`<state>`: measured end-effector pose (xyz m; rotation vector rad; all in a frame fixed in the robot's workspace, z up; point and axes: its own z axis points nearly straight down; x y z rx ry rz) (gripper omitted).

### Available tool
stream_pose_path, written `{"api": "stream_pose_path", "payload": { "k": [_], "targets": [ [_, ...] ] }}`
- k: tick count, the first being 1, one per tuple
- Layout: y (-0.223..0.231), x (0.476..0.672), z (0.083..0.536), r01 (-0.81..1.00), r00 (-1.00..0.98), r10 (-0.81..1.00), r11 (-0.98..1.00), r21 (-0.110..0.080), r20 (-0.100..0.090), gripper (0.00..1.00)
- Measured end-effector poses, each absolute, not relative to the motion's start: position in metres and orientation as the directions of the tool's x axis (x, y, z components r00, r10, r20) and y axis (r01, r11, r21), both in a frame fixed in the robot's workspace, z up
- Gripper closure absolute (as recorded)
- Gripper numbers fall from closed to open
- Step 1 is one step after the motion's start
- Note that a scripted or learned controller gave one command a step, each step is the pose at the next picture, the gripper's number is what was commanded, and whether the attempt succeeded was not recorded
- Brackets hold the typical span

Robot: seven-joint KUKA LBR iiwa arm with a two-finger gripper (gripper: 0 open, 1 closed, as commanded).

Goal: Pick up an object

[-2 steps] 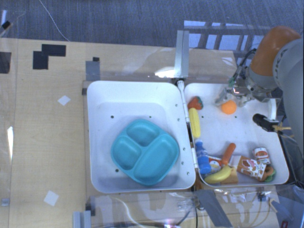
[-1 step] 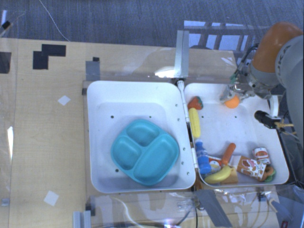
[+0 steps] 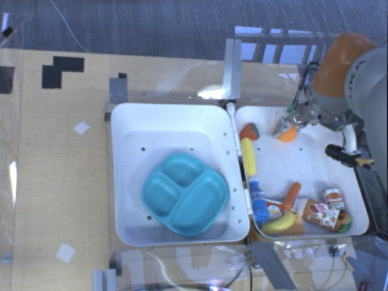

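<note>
Spanning a pale wooden bench [image 3: 54,180], two white bins [image 3: 182,117], grey carpet [image 3: 151,17] behind.

You cannot tell how the jaws [image 3: 288,125] stand: they are small and blurred at two o'clock in the right bin [image 3: 303,162], and the orange piece [image 3: 288,134] touching them may be gripped or merely lying beneath. The arm [image 3: 357,71] is cut off by the frame's right edge. At five o'clock, the printing on the carton [image 3: 320,214] and the small can [image 3: 334,197] is too fine to read, and the banana [image 3: 281,224] covers the lower end of the carrot-like stick [image 3: 292,195]. The blue bottle [image 3: 259,202] is partly hidden behind the bin divider.
</note>
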<state>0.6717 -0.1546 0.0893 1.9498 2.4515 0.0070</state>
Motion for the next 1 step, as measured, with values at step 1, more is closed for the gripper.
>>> {"api": "stream_pose_path", "payload": {
  "k": [1],
  "targets": [
    [-0.1225, 0.6707, 0.2082, 0.990, 0.142, 0.990, -0.142, 0.008, 0.000, 1.00]
  ]
}}
